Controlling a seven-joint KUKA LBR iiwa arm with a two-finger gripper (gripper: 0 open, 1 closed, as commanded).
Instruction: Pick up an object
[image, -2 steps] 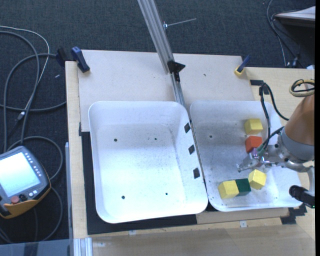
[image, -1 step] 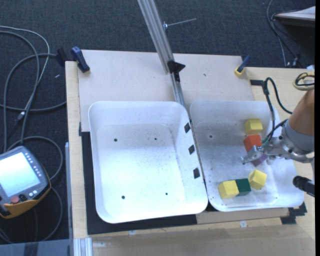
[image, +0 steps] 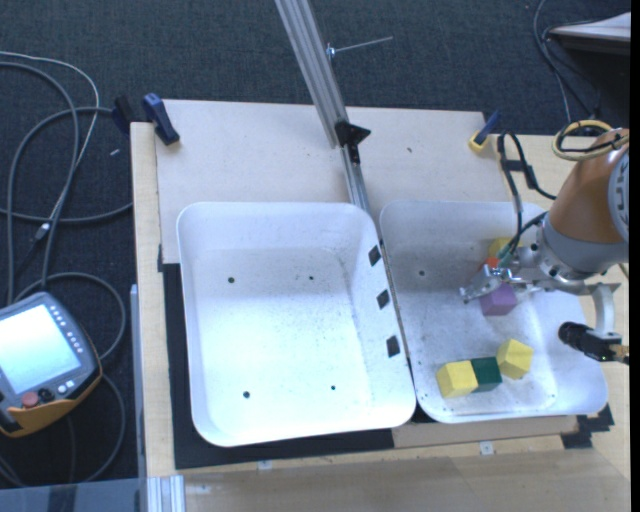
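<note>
My gripper (image: 490, 285) hangs low inside the right bin (image: 430, 300), reaching in from the right under the orange-banded wrist (image: 590, 205). A purple block (image: 499, 301) lies directly beneath it, partly covered by the gripper; whether it is gripped is hidden. A yellow object (image: 499, 247) peeks out just behind the gripper. Near the bin's front sit a yellow block (image: 457, 379), a green block (image: 487, 371) touching it, and a second yellow block (image: 516, 357) tilted to the right.
The left bin (image: 200, 300) stands beside the right one, with a slanted metal pole (image: 318, 75) rising behind their shared edge. Black cables (image: 520, 180) trail behind the arm. A pendant (image: 40, 365) lies on the floor at left.
</note>
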